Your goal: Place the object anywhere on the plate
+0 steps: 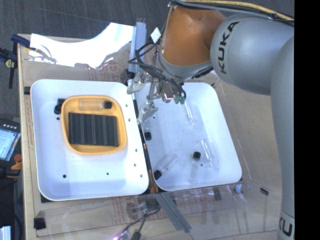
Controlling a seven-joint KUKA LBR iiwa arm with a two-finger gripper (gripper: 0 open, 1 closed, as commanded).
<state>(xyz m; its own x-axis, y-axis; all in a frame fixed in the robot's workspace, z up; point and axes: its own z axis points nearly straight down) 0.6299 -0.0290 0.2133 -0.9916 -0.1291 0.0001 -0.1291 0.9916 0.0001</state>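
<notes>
A yellow plate (93, 125) with a dark ribbed centre lies in the left bin (50, 176). A clear tube (95, 104) rests on the plate's far rim. Several more clear tubes lie in the right bin (226, 149), among them one (190, 114) near the far side, one (205, 152) at the right and one (167, 163) near the front. My gripper (148, 104) hangs over the far-left part of the right bin, close to the wall between the two bins. I see nothing that is plainly held in it.
Small black caps (196, 155) lie among the tubes in the right bin. The big grey and orange arm (220, 39) covers the bench's far right. White paper (80, 46) lies behind the left bin. A handheld device (7, 144) sits at the left edge.
</notes>
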